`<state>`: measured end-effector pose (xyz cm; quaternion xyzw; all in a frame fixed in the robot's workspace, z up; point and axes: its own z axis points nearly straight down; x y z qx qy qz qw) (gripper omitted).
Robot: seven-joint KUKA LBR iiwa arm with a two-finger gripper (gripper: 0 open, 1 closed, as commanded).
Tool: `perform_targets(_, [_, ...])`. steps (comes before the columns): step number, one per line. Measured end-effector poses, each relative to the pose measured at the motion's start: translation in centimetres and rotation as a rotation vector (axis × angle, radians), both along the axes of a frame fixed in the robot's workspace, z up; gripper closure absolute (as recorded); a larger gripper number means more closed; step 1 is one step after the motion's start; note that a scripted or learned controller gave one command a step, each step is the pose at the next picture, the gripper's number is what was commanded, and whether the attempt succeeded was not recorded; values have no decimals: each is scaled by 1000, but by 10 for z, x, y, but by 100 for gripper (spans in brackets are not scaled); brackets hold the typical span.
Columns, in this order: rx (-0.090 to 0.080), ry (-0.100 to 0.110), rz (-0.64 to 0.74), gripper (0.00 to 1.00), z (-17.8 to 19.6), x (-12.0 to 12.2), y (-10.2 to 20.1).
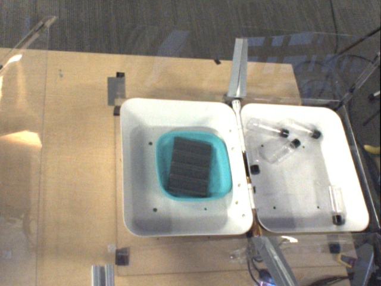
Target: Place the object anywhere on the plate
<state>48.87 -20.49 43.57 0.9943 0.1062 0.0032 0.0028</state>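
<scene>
A dark ridged block (190,167) already lay on the teal plate (221,177); best kept central, off the three-o'clock rim. Gripper state: couldn't tell.

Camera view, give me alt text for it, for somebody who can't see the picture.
A dark ridged block lies on a teal plate in the left white bin. The right white bin holds several clear tubes with black caps. Both bins sit side by side on a wooden bench.
</scene>
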Motion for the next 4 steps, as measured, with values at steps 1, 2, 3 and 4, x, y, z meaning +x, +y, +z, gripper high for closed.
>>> perform_targets(1, [0, 0, 0, 0, 0, 0, 0])
perform_targets(2, [0, 0, 0, 0, 0, 0, 0])
perform_targets(3, [0, 0, 0, 0, 0, 0, 0])
perform_targets(4, [0, 0, 0, 0, 0, 0, 0])
